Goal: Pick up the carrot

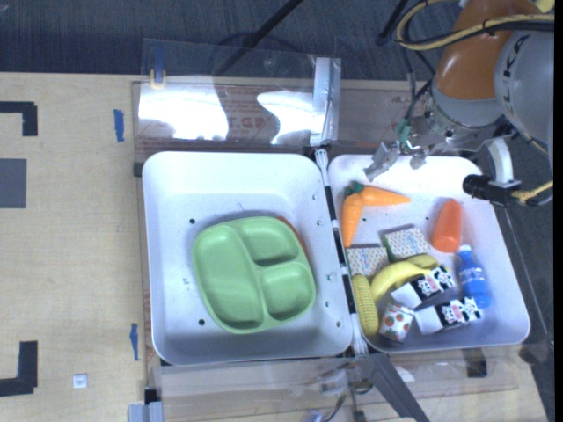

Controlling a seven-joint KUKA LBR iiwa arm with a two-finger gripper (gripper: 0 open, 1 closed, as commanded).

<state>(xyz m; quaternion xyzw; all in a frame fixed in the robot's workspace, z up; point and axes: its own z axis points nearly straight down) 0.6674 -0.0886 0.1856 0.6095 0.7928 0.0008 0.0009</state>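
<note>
Two orange carrots lie at the back left of the right bin (515,328). One carrot (385,197) lies crosswise with its green top to the left. The other carrot (351,220) points toward the front along the bin's left wall. My gripper (398,157) hangs just behind the crosswise carrot, over the bin's back edge. Its fingers stand open with nothing between them, apart from both carrots.
The right bin also holds an orange bottle (448,225), a blue bottle (472,277), a banana (400,275), a corn cob (365,304), two speckled blocks and small cartons. A green divided plate (253,273) lies in the left bin (167,192).
</note>
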